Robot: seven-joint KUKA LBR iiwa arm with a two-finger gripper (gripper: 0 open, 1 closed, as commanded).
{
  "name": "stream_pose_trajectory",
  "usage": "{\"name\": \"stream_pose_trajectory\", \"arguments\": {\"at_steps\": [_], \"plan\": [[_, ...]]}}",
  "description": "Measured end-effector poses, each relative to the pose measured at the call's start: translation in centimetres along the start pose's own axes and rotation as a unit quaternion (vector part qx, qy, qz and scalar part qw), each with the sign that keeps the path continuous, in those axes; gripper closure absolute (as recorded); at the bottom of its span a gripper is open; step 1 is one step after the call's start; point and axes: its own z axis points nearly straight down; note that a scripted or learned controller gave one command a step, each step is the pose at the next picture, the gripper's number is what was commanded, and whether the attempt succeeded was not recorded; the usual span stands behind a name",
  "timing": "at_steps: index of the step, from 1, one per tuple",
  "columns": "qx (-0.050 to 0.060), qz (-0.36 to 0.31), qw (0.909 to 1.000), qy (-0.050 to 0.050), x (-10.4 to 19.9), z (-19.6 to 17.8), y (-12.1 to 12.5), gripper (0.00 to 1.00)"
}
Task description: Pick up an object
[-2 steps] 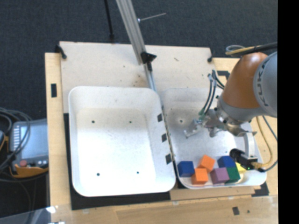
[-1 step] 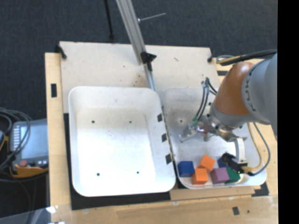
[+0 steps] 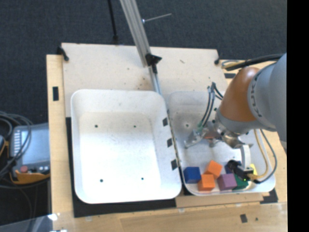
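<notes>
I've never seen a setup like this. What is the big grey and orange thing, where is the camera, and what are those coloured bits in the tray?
The grey and orange shape is a robot arm, reaching in from the right. One fixed camera looks down at a slant on a bench with two shallow white bins. The left bin is the larger one. In the right bin, near its front edge, lie small blocks: a blue block, two orange blocks and, a purple block, and something green. The arm's hand hangs over that bin; I see nothing held in it.
</notes>
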Motion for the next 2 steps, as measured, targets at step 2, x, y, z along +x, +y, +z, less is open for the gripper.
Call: {"name": "stream_pose_trajectory", "arguments": {"at_steps": [2], "plan": [[-0.002, -0.004, 1.0000, 0.001, 0.2, -5.6, 0.5, 1.00]]}}
